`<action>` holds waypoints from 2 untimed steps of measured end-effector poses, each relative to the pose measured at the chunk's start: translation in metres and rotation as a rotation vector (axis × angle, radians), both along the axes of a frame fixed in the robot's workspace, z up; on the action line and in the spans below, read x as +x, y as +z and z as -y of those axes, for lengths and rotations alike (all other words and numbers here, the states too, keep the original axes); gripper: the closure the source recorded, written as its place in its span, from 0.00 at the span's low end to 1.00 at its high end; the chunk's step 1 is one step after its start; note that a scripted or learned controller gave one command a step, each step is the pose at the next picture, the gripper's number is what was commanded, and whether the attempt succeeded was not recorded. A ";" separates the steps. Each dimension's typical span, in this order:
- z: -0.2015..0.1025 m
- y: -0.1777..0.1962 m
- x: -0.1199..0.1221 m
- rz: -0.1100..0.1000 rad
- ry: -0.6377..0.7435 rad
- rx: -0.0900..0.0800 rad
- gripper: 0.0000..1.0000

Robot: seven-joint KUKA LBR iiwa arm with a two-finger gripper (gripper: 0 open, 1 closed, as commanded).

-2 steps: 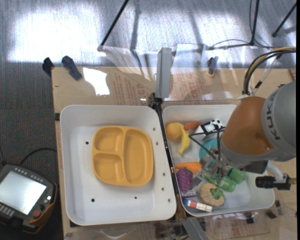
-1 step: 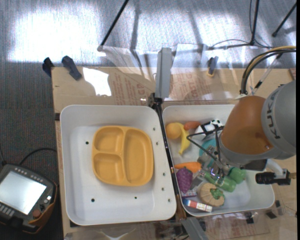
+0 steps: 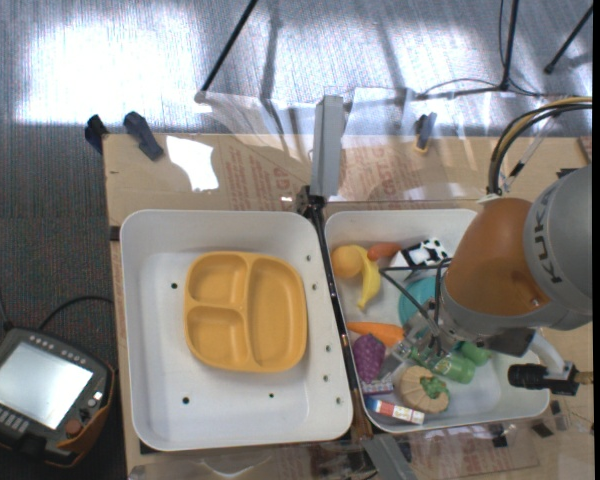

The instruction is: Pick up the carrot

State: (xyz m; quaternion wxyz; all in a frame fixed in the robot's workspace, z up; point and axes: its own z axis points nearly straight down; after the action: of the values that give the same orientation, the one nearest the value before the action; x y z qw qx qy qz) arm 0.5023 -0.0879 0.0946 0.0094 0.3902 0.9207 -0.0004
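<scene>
The carrot (image 3: 377,333) is a small orange tapered piece lying on the floor of the right bin (image 3: 400,215), left of centre. It lies between a banana (image 3: 369,281) above it and a purple bunch of grapes (image 3: 368,353) below it. My gripper (image 3: 424,347) hangs low over the bin just right of the carrot's thick end, in among the toys. The grey and orange wrist above it hides much of the gripper. The carrot rests on the bin floor, a little apart from the gripper.
Crowding the right bin are a yellow fruit (image 3: 347,260), a teal dish (image 3: 417,299), a black-and-white toy (image 3: 426,253), a green piece (image 3: 460,362), a round tan piece (image 3: 423,388) and a red-white tube (image 3: 398,411). The left bin (image 3: 160,368) holds a yellow divided plate (image 3: 247,311).
</scene>
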 end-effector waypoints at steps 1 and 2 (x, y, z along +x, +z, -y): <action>0.000 0.010 0.000 -0.002 0.003 0.002 1.00; -0.001 0.009 -0.001 -0.004 0.005 0.003 0.00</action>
State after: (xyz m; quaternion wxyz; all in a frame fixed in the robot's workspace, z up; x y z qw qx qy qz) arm 0.5012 -0.0869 0.1033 0.0070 0.3880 0.9216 0.0002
